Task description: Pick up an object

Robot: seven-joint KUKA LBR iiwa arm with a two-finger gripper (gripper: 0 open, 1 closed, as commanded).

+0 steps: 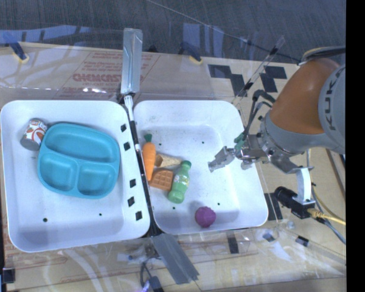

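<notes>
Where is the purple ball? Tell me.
In the camera view, the purple ball lies in the right bin, near its front wall, just right of and below the green bottle.

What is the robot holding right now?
Nothing. The end effector hangs over the right bin with nothing between its fingers. The carrot, green bottle and purple ball all lie apart from it.

At twelve o'clock you see dark grey ribbed floor (79, 5) beyond the surface (170, 72), which is pale wood-toned under glossy clear sheeting that catches bluish glare. Black-and-white checker markers (231, 78) sit toward one o'clock, and grey tape strips (176, 260) lie at six o'clock.
</notes>
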